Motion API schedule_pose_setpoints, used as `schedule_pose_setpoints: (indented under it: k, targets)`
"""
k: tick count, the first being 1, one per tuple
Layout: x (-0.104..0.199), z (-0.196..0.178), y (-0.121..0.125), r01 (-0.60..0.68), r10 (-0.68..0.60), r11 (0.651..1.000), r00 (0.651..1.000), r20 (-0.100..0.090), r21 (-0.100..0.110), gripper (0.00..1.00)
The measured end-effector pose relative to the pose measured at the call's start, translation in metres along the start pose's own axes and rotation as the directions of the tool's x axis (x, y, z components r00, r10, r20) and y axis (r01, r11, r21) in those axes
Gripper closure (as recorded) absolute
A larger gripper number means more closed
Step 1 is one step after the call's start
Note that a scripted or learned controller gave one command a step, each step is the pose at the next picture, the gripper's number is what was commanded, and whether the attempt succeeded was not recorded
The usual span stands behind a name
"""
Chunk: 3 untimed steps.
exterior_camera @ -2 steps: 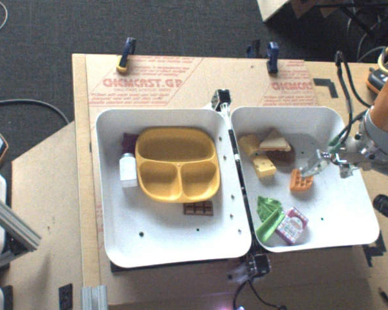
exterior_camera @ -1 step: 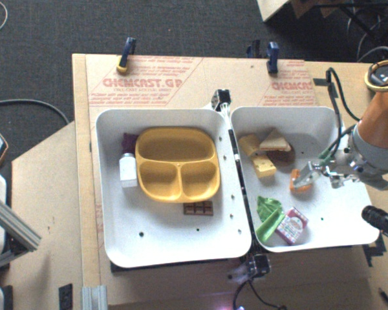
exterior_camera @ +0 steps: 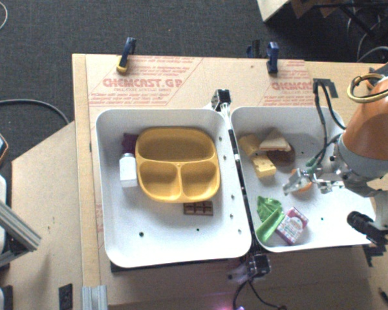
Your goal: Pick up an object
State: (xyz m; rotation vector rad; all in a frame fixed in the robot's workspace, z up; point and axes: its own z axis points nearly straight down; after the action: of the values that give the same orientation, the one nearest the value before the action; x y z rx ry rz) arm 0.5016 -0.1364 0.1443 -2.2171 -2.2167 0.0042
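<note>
Gripper (exterior_camera: 302, 181) is low in the right bin (exterior_camera: 349, 237), fingers closed on a small orange item (exterior_camera: 303, 186) lying mid-bin, directly beneath the tool, cheese (exterior_camera: 265, 166) just left.

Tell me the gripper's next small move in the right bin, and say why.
Probably a short straight lift. The gripper sits low in the right bin with a small orange object at its fingertips, apparently between them, though the grip is hard to confirm. The cheese wedge and green packet lie apart from it, so rising slowly would test the hold without disturbing them.
</note>
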Motion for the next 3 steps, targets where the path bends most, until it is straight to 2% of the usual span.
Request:
schedule_pose_setpoints:
  k: [1, 2, 3]
  targets:
    - [0.001, 0.053, -0.001, 0.000, 0.000, 1.000, 1.000, 0.000, 0.000, 0.00]
    - [0.000, 0.040, 0.000, -0.002, 0.002, 1.000, 1.000, 0.003, -0.007, 1.00]
    - [0.000, -0.002, 0.001, 0.001, -0.001, 1.000, 1.000, 0.005, -0.011, 1.00]
